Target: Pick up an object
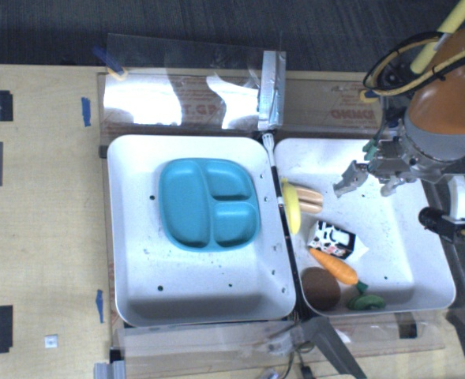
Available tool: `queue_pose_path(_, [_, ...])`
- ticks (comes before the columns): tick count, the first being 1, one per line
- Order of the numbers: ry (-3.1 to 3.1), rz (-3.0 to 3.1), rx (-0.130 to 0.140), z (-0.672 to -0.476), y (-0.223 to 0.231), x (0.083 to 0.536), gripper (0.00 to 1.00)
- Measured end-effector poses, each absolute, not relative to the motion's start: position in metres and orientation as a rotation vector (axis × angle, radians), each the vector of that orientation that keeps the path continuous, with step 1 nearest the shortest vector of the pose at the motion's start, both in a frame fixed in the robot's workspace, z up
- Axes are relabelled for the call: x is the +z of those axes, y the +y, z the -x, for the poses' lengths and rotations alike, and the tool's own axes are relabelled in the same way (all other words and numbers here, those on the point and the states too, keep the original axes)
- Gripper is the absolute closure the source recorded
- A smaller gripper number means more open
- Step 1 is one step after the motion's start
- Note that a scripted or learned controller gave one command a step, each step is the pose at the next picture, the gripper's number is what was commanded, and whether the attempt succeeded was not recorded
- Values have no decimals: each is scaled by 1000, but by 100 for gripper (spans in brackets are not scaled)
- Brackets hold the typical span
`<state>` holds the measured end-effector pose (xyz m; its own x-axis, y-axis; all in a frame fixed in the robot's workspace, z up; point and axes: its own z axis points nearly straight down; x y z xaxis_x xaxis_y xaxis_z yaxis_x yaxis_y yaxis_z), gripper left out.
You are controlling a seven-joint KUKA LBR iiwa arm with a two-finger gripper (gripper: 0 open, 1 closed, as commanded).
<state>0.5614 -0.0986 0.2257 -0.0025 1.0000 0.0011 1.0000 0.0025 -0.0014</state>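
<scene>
Lying at the bottom of the frame in the right white plastic bin (pixel 429 290), a brown rounded toy kiwi (pixel 321 287) is sitting beside an orange toy carrot with a green top (pixel 336 266), with a black-and-white patterned card (pixel 332 239) just above them and a yellow toy banana (pixel 292 207) next to a tan sausage-shaped piece (pixel 309 200) by the bin's left wall. Hovering at right of centre, the gripper (pixel 372 178) is showing its fingers spread, pinching nothing. Resting in the left white bin (pixel 137 283) is a blue divided plastic plate (pixel 209 202).

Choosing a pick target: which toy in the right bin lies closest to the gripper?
The hot dog, at the pile's top beside the divider. The carrot, brown ball and black-and-white piece lie farther from the gripper.
</scene>
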Motion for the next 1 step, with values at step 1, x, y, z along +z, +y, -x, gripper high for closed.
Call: queue_pose_path(1, [-2022, 2395, 9, -553, -104, 115, 0])
